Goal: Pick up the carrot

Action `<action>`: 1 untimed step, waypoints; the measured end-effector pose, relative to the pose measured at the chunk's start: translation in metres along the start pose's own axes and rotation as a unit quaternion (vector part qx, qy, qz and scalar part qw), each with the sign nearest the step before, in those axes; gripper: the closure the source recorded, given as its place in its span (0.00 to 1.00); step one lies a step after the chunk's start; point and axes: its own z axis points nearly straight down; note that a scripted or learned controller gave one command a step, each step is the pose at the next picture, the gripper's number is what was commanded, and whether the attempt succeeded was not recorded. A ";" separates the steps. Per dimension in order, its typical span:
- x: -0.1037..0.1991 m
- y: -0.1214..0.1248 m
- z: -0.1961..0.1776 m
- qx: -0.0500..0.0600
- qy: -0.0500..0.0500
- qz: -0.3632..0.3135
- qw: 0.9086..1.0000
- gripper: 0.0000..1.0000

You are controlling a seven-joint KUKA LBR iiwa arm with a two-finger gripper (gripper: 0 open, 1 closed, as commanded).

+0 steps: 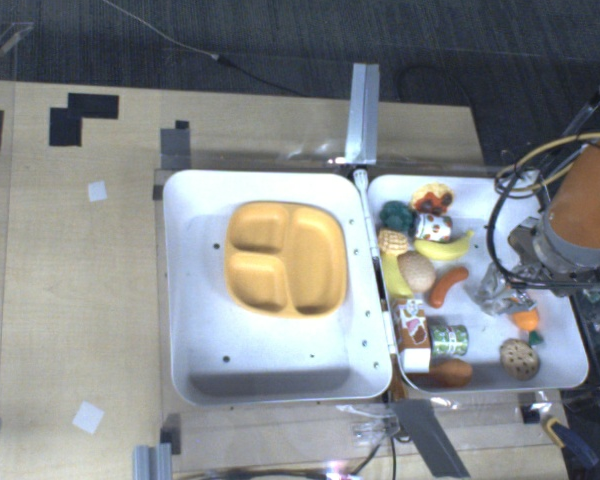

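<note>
The yellow divided plate fills the left bin; right of it, the right bin holds toy food including the carrot, touching the gripper, whose grasp I cannot tell.

Bins: smooth white plastic, slight sheen. Divided tray: matt yellow plastic. Bench: pale wood-look, matt. Upright post at the bins' far edge: brushed metal.
</note>
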 end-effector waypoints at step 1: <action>0.029 0.020 -0.001 0.002 -0.001 -0.193 0.981 1.00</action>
